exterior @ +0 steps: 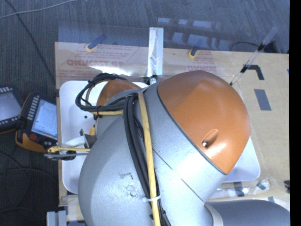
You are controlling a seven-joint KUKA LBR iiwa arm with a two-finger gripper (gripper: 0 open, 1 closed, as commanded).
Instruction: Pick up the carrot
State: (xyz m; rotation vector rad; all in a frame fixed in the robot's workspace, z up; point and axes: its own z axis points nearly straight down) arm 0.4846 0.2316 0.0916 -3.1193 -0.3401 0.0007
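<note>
Basically arm (188,140) leans over left bin (68,126), prob reaching down for carrot; its bulk blocks cam. Can't tell end effector state or contents. Carrot loc can't tell, likely under arm.

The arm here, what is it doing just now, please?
The grey and orange arm reaches in from the right and leans over the left white bin, covering most of both bins. Black cables run along it. Whatever lies in that bin is hidden under the arm, so I cannot tell whether it has the carrot. A handheld controller lies on the floor to the left.
</note>
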